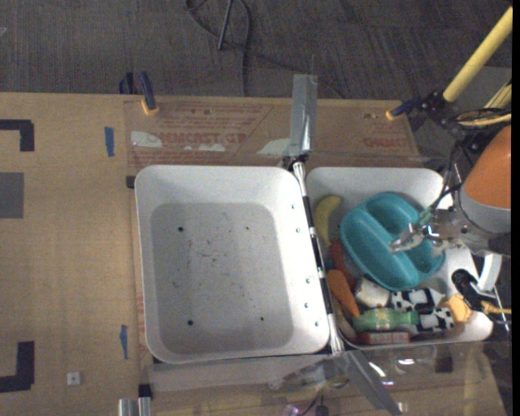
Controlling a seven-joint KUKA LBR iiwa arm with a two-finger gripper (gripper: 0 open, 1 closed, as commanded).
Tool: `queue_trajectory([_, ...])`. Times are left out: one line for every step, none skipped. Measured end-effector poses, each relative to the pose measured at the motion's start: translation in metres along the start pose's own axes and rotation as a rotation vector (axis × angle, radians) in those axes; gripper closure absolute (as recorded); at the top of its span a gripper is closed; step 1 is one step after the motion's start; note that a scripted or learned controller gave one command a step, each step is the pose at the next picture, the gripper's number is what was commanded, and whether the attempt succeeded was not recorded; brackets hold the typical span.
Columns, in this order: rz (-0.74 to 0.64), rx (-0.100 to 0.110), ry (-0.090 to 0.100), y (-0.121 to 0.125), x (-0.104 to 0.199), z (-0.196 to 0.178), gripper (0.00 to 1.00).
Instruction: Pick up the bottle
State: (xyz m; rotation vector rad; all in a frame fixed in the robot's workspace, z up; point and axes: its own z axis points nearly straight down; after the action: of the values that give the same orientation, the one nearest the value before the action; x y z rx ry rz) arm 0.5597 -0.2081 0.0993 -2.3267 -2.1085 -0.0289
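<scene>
1. Nearest the camera, a grey metal bracket (366, 383) is seen at the bench edge, below the seam between the two bins.
2. A green and red packet (382, 321) is laid along the near wall of the right bin (366, 175), with a black-and-white patterned item (418, 301) just behind it.
3. An orange, carrot-shaped item (343, 294) is placed against the right bin's left wall, beside a small white item (371, 292).
4. The bottle (382, 236), taken to be the broad teal body, is located in the middle of the right bin, resting partly on the other items.
5. The gripper (416, 234) is positioned over the right half of the bottle. Whether it is open or closed cannot be determined, and contact with the bottle cannot be confirmed.
6. The arm (491, 183) is seen entering from the right, with its orange band above the wrist.
7. A yellow item (325, 215) is lodged between the bottle and the bin's left wall.
8. The left bin (146, 244) is marked only by scattered dark specks on its floor.
9. Flattened cardboard (203, 134) is clamped to the bench (65, 244) behind both bins.
10. Dark floor and cables (223, 24) are visible farthest away.
</scene>
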Motion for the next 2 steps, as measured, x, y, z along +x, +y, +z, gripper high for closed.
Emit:
queue_trajectory([-0.013,0.005,-0.001,0.016,0.004,0.003,0.00])
queue_trajectory([-0.034,0.009,0.020,0.019,0.021,-0.008,1.00])
